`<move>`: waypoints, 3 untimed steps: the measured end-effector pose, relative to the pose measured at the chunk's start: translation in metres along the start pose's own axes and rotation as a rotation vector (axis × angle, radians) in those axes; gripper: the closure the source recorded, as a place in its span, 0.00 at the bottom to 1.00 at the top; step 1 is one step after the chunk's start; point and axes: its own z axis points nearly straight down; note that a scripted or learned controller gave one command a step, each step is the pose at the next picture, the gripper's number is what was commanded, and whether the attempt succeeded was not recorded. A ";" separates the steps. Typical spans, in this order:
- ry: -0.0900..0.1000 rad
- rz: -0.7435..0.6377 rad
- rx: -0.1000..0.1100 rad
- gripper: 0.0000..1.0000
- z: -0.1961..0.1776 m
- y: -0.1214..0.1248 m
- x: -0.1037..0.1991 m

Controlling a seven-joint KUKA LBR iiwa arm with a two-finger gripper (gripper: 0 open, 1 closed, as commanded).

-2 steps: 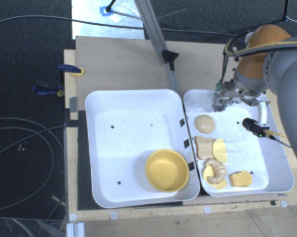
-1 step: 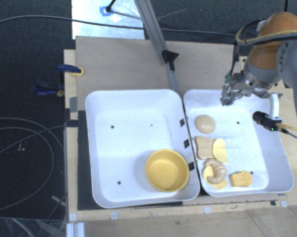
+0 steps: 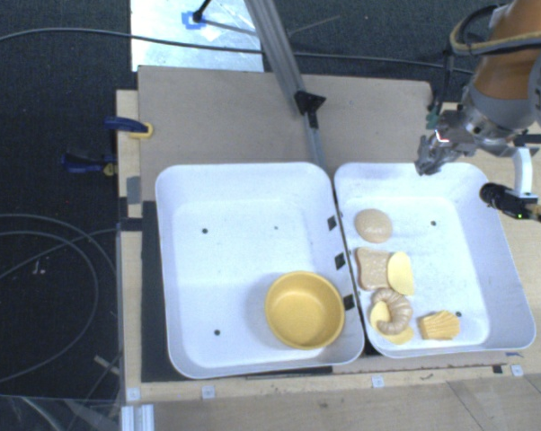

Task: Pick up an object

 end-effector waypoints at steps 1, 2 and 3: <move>0.001 -0.001 0.004 1.00 -0.025 0.001 0.000; 0.003 -0.005 0.008 1.00 -0.030 -0.017 0.054; 0.004 -0.006 0.008 1.00 -0.023 -0.018 0.108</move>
